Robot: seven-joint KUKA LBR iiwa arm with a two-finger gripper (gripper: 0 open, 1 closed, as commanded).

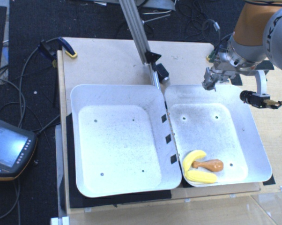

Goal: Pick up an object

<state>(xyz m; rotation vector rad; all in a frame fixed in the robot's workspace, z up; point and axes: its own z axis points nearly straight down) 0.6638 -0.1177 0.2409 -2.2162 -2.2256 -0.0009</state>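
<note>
Presently, two shallow white plastic bins are sitting side by side on the pale wooden bench (pixel 108 60), their inner rims touching along a seam marked with small black tabs.

Left white bin (pixel 85 97): its floor is showing only dark speckling and a few small holes.

Right white bin (pixel 246 130): it is holding three items, all clustered at its near edge by the left corner. A curved yellow plastic banana (pixel 193 158) is lying uppermost; a brown plastic drumstick-shaped toy (pixel 211 165) is resting just to its right, touching it; a second, straighter yellow banana-like piece (pixel 200 176) is lying below both, against the bin's rim.

Grey arm with orange band (pixel 256 18): it is reaching in from the right, above the far right corner of the right bin. Its claw (pixel 210 82) is hanging over the bin's far rim, well apart from the clustered toys, with nothing visible in it; how far it is parted cannot be told from this angle.

A slanted silver metal bar (pixel 137 27) is crossing the bench's far side. A grey handheld control pendant (pixel 10 149) is lying on the dark floor to the left.
</note>
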